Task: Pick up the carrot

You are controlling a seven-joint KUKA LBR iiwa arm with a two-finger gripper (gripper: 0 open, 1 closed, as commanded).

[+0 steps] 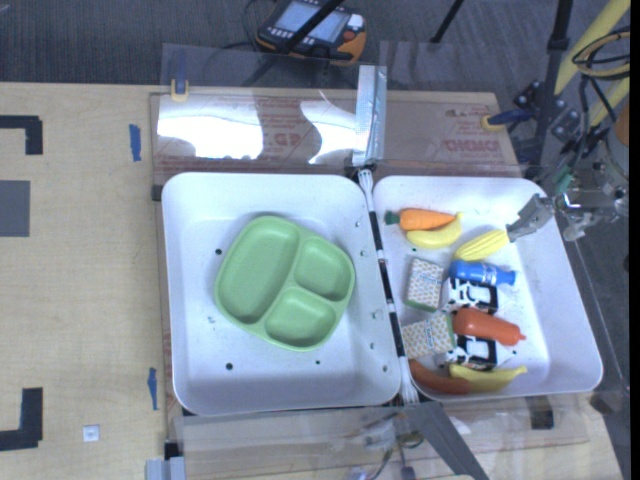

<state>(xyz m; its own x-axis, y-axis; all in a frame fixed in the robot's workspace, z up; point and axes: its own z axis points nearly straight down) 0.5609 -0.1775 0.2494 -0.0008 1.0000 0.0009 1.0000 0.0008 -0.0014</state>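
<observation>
Carrot (428, 219), small, orange, lies flat just above the banana (436, 236), well apart from my gripper (527, 220); gripper state: cannot tell.

cardboard sheet (440, 133), far side behind the bins: reddish printed lettering near its right end, too blurred for me to read.
same cardboard, left part: more reddish print under the glare, can't make it out.
handheld device (308, 23), far on the floor: lit screen, nothing on it legible to me.
blue bottle (482, 274), right bin: label too small to read.
black-and-white cartons (470, 293), right bin: bold pattern, no letters I can resolve.
patterned boxes (424, 283), right bin: dotted print, no text readable.
my read overall: no word, number or brand I can actually make out.
</observation>
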